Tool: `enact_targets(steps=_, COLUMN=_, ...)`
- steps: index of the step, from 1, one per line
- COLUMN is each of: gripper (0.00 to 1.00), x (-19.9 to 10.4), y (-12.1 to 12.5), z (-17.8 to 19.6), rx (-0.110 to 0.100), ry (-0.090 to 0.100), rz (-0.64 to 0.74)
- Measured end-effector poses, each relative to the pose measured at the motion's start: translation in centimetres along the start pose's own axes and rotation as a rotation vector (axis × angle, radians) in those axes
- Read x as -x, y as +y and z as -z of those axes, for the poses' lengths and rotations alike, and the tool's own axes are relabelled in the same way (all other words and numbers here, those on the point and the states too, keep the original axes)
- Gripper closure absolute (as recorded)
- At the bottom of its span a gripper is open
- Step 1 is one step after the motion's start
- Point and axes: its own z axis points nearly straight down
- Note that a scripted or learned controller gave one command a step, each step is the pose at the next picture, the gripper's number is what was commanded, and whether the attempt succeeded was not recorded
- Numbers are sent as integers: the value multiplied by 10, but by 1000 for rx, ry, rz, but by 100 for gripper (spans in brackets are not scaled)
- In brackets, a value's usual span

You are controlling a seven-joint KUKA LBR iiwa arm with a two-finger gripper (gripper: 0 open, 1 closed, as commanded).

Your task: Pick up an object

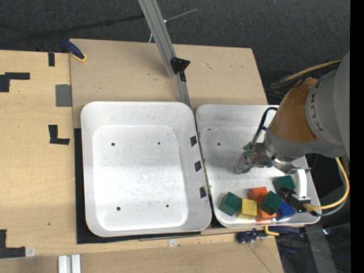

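Note:
Several small blocks lie in the front corner of the right bin point(219, 124): a green block point(230, 203), a yellow block point(248, 208), an orange block point(257, 194), a dark green block point(272, 202), a blue block point(286, 210) and another green block point(284, 183) by the right wall. My gripper point(245, 165) reaches down into the right bin, a little behind the blocks and apart from them. It hangs just over the bin floor. I see nothing between its fingers.
The left bin point(139, 166) lies beside the right one, joined by black clips. A slanted metal bar point(162, 36) crosses the bench behind the bins. The arm's orange band point(293, 115) and cables overhang the right bin's right side.

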Motion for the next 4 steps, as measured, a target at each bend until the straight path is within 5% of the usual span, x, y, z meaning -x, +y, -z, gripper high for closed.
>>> enact_targets(steps=2, gripper=100, x=-3, y=3, z=115, rx=9, ry=-3, rz=-1)
enact_targets(steps=4, gripper=100, x=-111, y=29, z=110, rx=3, ry=0, rz=6)
